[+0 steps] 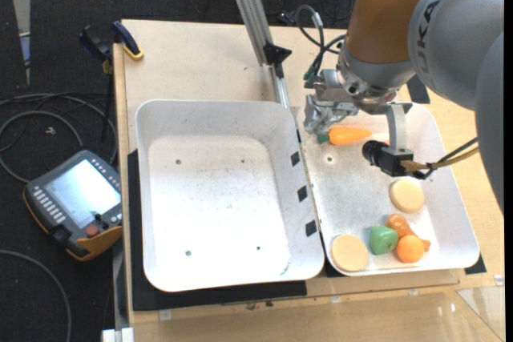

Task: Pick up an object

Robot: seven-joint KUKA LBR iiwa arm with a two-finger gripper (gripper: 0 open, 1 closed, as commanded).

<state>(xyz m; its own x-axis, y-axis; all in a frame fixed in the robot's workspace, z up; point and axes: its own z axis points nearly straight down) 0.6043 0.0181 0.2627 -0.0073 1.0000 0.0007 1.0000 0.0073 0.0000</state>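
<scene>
We judge the pick barely begun: our pincer hangs low at the right bin's far-left corner, touching or just above the toy carrot, whether spread or closed we cannot tell.

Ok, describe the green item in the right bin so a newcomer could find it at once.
Start at the right-hand shallow white bin and go to its near edge, where small items cluster. The small glossy green block-shaped toy sits between a flat round beige disc and an orange ball. It is the one wholly green piece in that cluster.
</scene>
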